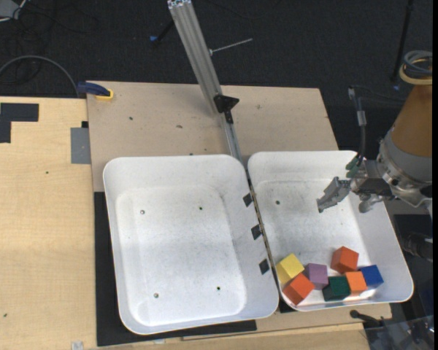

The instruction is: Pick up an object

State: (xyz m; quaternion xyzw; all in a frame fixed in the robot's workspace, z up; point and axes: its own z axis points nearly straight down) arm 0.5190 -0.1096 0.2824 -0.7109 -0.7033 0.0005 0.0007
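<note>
Several small blocks lie bunched at the near end of the right bin (299,168): a yellow block (290,266), a red-orange block (299,289), a purple block (317,273), a green block (336,289), a red block (344,258), an orange block (357,281) and a blue block (371,275). My gripper (348,198) hangs over the right bin's far right part, well behind the blocks. It is open, with nothing between its fingers (331,195).
The left bin (177,162) sits beside the right one, with black clips along the shared edge. A slanted aluminium rail (201,57) rises behind the bins. A blue clamp (95,90) lies at the board's far left corner.
</note>
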